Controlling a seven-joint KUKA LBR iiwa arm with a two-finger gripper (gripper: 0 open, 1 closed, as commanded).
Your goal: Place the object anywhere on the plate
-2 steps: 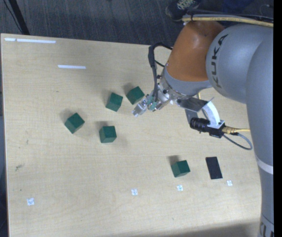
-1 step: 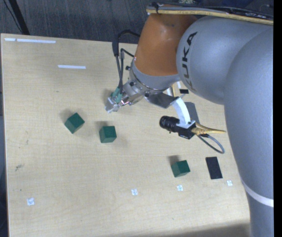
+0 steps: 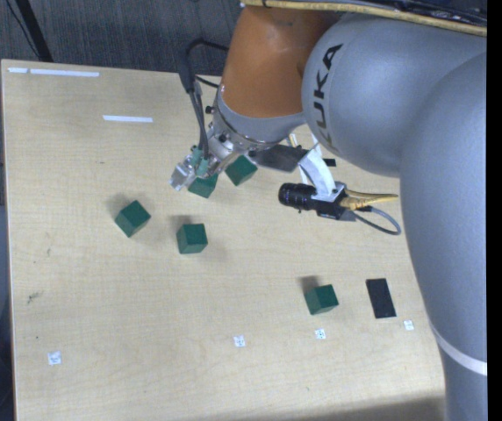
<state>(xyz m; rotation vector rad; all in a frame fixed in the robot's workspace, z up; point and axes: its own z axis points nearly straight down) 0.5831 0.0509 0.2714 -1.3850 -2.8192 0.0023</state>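
Observation:
Several small green cubes lie on the light wooden board (image 3: pixel 102 323). My gripper (image 3: pixel 192 170) hangs below the orange wrist band, over the board's upper middle. One green cube (image 3: pixel 204 187) sits right at the gripper's tip, touching or nearly touching it. A second cube (image 3: pixel 241 170) lies just to its right, partly under the wrist. Further cubes rest at the left (image 3: pixel 132 217), in the middle (image 3: pixel 192 237) and at the lower right (image 3: pixel 321 299). The big grey arm hides the board's right side.
A flat black block (image 3: pixel 380 297) lies at the lower right beside the cube there. A black cable plug (image 3: pixel 308 197) with an orange lead hangs off the wrist. Small white markers dot the front edge. A white tape strip (image 3: pixel 128 118) is stuck near the back.

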